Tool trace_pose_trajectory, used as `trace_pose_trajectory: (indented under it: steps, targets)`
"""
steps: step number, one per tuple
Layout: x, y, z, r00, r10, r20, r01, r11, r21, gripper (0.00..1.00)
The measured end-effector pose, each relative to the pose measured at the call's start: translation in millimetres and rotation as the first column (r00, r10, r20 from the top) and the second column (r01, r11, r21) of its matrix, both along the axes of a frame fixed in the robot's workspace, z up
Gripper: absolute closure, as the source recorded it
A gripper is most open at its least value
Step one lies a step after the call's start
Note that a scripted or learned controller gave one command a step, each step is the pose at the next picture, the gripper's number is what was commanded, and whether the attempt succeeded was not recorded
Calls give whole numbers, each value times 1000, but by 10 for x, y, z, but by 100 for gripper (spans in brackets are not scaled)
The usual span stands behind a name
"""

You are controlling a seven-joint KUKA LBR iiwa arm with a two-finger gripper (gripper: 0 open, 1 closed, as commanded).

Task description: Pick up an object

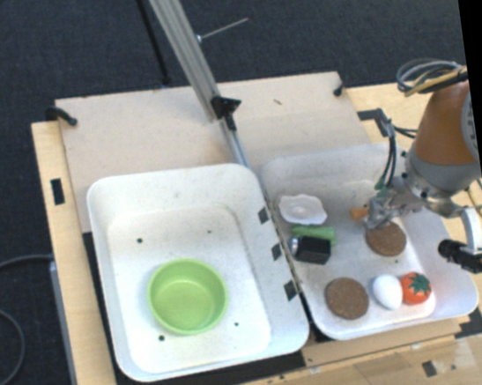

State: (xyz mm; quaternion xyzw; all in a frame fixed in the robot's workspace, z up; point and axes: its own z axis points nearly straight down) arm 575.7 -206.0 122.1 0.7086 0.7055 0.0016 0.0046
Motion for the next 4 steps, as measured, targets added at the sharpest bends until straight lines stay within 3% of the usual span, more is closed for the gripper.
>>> trace_pose_trajectory:
  steps: [3,4]
  targets:
    - [98,25,1430,1000,8,-2,-8,1000,2,100]
    - [200,642,1404,1000,12,-7,-12,1000,5,100]
